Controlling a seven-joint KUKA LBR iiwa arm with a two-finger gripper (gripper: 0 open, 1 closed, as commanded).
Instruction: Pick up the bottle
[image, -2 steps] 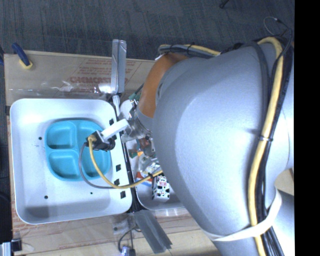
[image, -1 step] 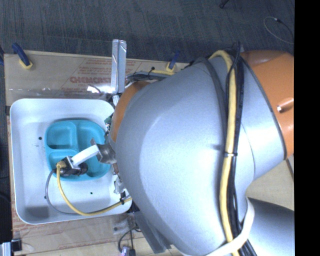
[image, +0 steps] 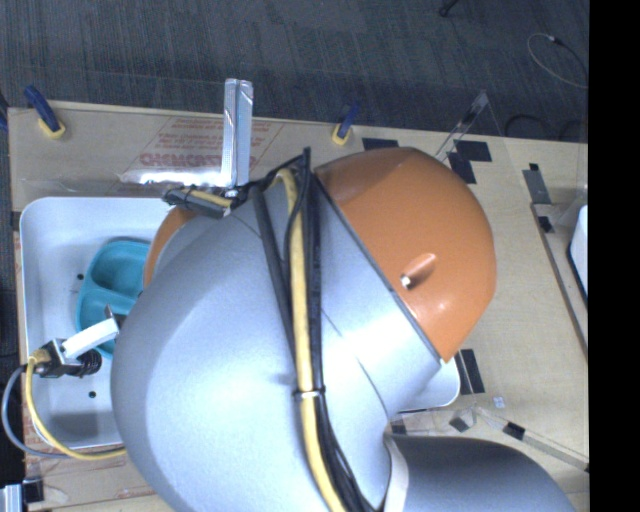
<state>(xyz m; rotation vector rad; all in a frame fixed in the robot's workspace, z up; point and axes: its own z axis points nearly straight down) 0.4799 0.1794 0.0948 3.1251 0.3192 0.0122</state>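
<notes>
Reaching Into the Left Bin, Bottle Out of Sight

Reaching low over the left bin, the arm covers most of the camera view with its grey body and orange band, so the step in hand looks like the approach or descent toward a grasp, not yet a lift. What may be part of the wrist end, a white piece with a dark fitting and a yellow cable looping from it, sits at the bin's left side near its front wall. Whether the pincer is wide or closed, or has anything in it, I cannot tell.

A teal object lies on the bin floor toward the back, partly hidden under the arm. Its rounded, open shape reads more like a cup or scoop than a bottle, though I cannot be sure. No bottle can be made out, so where it lies, which way it points, and how its long axis runs cannot be judged; it is probably under the arm.

By my judgement, the next move calls for closing across the bottle's narrow width, at right angles to its long axis, then rising straight up, clear of the teal object and the bin wall. A thin metal upright stands on the desk behind the bin.
</notes>
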